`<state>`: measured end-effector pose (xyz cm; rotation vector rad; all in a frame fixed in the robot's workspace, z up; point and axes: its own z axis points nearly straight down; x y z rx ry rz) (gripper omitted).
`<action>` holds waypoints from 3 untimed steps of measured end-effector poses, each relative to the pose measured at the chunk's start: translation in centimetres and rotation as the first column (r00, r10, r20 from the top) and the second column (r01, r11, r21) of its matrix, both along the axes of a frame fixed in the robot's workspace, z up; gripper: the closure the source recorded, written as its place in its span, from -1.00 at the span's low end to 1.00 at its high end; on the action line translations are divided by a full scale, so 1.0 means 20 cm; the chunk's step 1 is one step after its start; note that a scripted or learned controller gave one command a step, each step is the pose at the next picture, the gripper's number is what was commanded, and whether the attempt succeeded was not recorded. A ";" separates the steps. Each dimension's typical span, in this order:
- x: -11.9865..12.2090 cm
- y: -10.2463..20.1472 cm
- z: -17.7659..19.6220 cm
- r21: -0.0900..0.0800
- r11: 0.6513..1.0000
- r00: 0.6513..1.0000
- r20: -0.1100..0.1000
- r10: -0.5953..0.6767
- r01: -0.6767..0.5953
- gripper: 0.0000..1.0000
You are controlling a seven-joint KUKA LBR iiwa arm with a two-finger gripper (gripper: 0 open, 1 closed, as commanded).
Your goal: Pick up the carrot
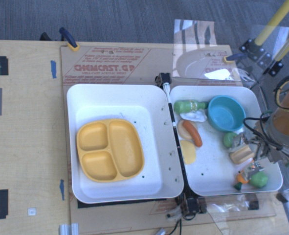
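The carrot point(239, 179) lies at the near right corner of the right bin point(210, 187), just beside a green toy point(258, 180). The gripper point(254, 153) hangs low above that corner, presumably positioned for the pick. Jaw state: cannot tell. The yellow tray point(110, 150) occupies the left bin point(115, 94).

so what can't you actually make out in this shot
- Gripper: sits among cables by the right bin's right side; the wiring blurs the fingers, so open or shut is unclear.
- Carrot: a small orange piece near the bin's lower right corner, partly covered by gripper parts and a green toy; its full shape is hidden.
- Arm: cut off by the picture's right edge.
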<state>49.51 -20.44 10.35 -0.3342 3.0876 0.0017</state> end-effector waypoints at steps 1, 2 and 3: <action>0.02 -0.01 0.01 0.004 0.990 0.990 -0.002 0.143 -0.143 -1.00; 0.05 0.07 0.00 -0.005 0.927 0.927 -0.001 0.374 -0.374 -1.00; 0.03 0.05 0.00 -0.022 0.981 0.981 0.002 0.192 -0.192 -1.00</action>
